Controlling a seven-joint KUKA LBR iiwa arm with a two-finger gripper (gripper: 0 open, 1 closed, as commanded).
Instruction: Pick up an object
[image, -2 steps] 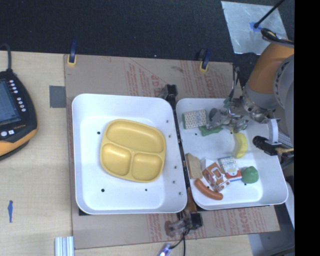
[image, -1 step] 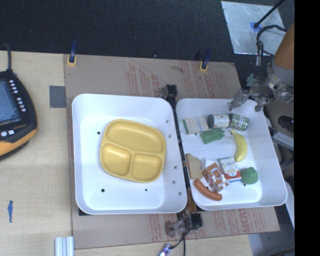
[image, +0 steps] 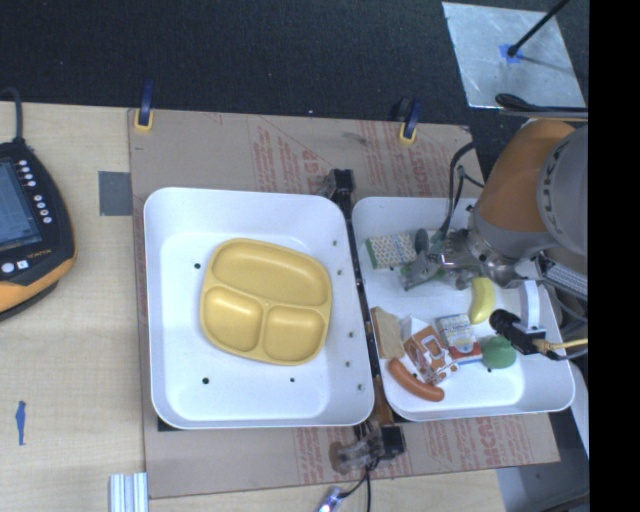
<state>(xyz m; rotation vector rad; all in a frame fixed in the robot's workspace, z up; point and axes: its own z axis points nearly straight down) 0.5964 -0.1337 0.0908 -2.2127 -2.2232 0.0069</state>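
Nearest the camera in your right bin (image: 540, 400) you had a reddish sausage (image: 415, 381) lying along the front wall. A crumpled red-and-white packet (image: 432, 352) was touching it from behind. There was print on the packet, but way too small to read. A brown slab (image: 388, 334) sat just left of the packet, by the bin's left wall, and a green round thing (image: 497, 353) sat just right of it. Further back lay a yellow banana-ish piece (image: 482, 298). Your claw (image: 425, 268) was down over the back half of that bin, between the yellow piece and a green-and-white card (image: 390, 248), close to both. Honestly, I couldn't tell how wide it was or whether it had anything. The left bin (image: 170, 390) held a yellow divided tray (image: 267, 300). The cardboard sheet (image: 250, 150) on the worktop (image: 70, 400) had red lettering, too blurry to read.
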